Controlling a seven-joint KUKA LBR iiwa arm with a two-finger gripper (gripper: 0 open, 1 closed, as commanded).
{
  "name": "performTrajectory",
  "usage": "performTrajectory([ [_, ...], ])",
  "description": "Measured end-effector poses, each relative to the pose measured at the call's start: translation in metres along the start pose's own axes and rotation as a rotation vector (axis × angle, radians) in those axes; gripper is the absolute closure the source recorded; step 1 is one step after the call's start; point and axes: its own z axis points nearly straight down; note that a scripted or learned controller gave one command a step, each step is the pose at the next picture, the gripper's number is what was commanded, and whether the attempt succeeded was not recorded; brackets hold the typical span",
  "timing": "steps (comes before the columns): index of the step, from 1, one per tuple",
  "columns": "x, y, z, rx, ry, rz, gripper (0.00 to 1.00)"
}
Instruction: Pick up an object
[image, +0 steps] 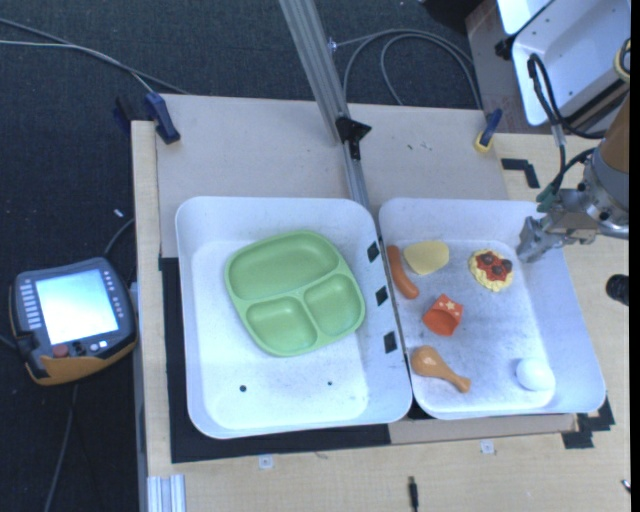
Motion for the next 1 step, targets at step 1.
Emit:
performTrajectory([
  [1, 0.0573, 0.0096, 0.0139, 0.007, 0.003, 0.0, 1.0],
])
